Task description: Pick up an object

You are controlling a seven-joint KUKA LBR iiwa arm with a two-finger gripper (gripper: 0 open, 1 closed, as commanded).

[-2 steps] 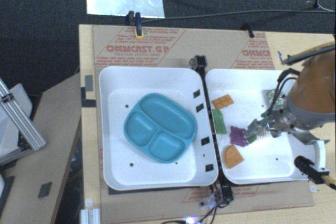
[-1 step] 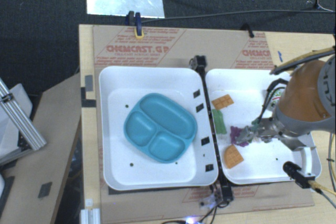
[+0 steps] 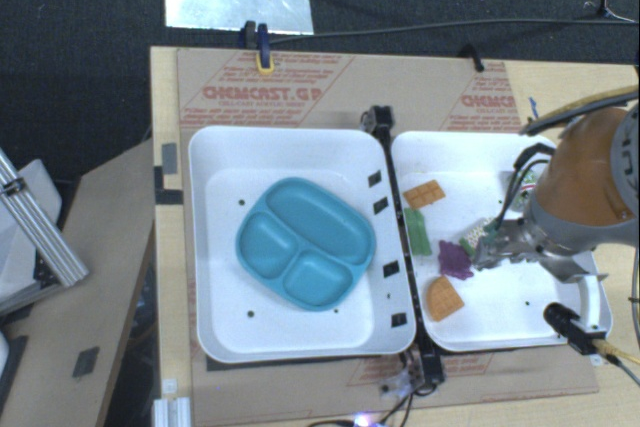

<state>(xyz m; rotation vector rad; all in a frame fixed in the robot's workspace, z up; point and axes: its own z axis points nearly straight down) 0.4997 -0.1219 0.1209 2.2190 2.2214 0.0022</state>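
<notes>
So there are two white bins sitting side by side on the worktop (image 3: 560,80). The left bin (image 3: 215,215) has a blue plate (image 3: 305,242) in it, the kind with three compartments, lying a bit turned, roughly in the middle. The right bin (image 3: 470,140) is where the small stuff is: an orange waffle (image 3: 424,194) up near the divider, a green block (image 3: 417,235) just below it along the left wall, a purple toy (image 3: 455,260) right next to the green one, and a second orange waffle (image 3: 444,297) lower down toward the front wall.

The arm (image 3: 590,190) comes in from the right, with its orange band over the right bin's far side. The pincer (image 3: 482,243) is down low in the right bin, just to the right of the purple toy, looks like touching or nearly touching it. Something small and greenish-white sits right at the tip, too blurry to name. Can't tell if the pincer is apart or closed from this angle, and nothing looks lifted.

A cardboard sheet (image 3: 300,90) with red print lies under both bins.
</notes>
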